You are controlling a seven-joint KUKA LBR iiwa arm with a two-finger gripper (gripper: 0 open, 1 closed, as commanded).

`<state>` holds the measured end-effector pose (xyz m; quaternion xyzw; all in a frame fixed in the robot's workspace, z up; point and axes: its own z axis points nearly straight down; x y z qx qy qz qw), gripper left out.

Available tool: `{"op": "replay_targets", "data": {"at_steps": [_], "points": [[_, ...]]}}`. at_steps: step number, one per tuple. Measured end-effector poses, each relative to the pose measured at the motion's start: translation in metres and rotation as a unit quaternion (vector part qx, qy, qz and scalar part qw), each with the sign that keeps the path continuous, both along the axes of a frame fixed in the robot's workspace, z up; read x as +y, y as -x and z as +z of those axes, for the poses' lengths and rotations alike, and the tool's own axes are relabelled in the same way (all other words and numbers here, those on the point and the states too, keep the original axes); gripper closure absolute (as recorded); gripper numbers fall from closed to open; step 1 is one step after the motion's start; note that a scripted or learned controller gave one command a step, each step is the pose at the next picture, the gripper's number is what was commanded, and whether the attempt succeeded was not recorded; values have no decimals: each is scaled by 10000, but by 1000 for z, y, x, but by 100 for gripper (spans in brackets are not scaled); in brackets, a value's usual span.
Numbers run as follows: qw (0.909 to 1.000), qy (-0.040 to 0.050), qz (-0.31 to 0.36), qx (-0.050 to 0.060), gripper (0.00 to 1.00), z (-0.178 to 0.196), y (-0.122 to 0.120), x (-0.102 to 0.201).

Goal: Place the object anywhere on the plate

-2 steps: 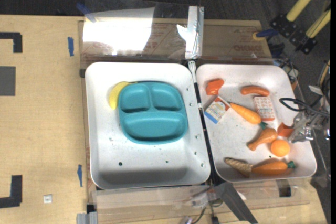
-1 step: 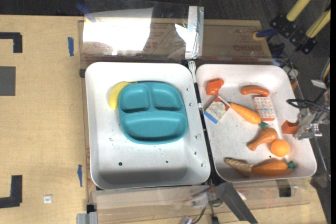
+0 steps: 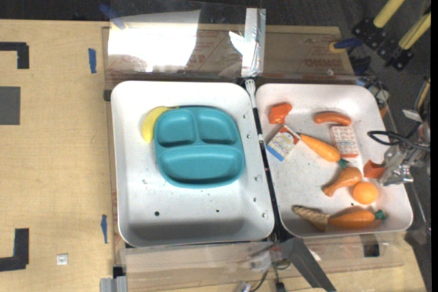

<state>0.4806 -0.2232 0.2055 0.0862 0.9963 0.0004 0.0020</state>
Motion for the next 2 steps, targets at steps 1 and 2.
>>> {"op": "replay_targets", "data": {"at_steps": [1, 2], "points": [[9937, 9, -1120, -25, 100, 23, -1, 0], [9724, 5, -2335, -19, 100, 22, -1, -1]]}}
